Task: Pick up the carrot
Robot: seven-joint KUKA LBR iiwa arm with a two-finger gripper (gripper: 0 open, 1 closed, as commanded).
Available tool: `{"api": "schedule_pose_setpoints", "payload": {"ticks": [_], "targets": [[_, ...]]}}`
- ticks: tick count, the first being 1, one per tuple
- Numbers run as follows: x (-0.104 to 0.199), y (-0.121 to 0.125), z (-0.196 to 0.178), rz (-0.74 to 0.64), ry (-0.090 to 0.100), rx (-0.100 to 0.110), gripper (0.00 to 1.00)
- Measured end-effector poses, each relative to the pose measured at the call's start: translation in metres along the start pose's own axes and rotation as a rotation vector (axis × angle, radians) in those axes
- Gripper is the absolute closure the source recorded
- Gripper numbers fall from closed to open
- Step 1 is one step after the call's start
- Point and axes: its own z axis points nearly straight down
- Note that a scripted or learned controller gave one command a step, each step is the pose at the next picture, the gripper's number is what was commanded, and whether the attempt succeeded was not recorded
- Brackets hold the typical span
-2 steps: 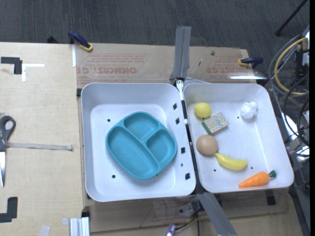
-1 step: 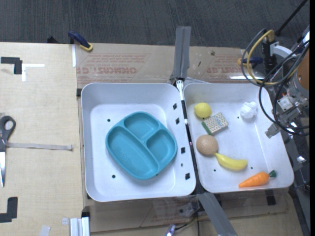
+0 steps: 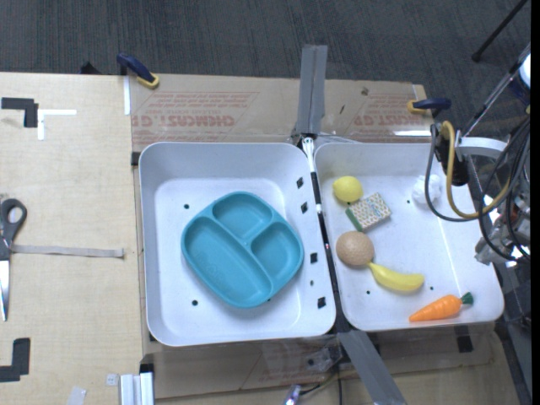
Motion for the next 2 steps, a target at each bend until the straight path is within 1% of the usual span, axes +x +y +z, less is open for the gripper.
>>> {"api": "schedule_pose_setpoints", "payload": {"ticks": [1, 2], "targets": [[0.036, 0.018, -0.046, -0.302, 0.007, 0.007, 1.00], [0.026, 0.023, 0.054, -0.290, 0.000, 0.003, 1.00]]}}
